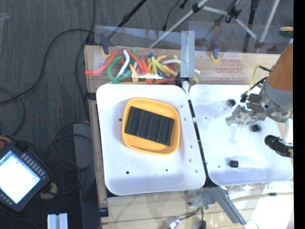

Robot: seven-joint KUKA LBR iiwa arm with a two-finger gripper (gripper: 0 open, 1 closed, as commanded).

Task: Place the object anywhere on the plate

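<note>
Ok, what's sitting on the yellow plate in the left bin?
A dark ribbed rectangular block lies on the yellow plate, covering most of its middle. The plate surface beneath the block is hidden; its yellow rim shows all around.

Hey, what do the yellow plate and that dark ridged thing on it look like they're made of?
The yellow plate looks like molded plastic: uniform color, soft sheen, rounded rim. The dark ridged block lying on it looks matte, maybe rubber or foam, with parallel grooves and no glare; the view leaves that open.

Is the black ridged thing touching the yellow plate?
Touching. The camera view shows the black ridged block lying flat inside the yellow plate, resting on it with the plate's rim all around.
</note>
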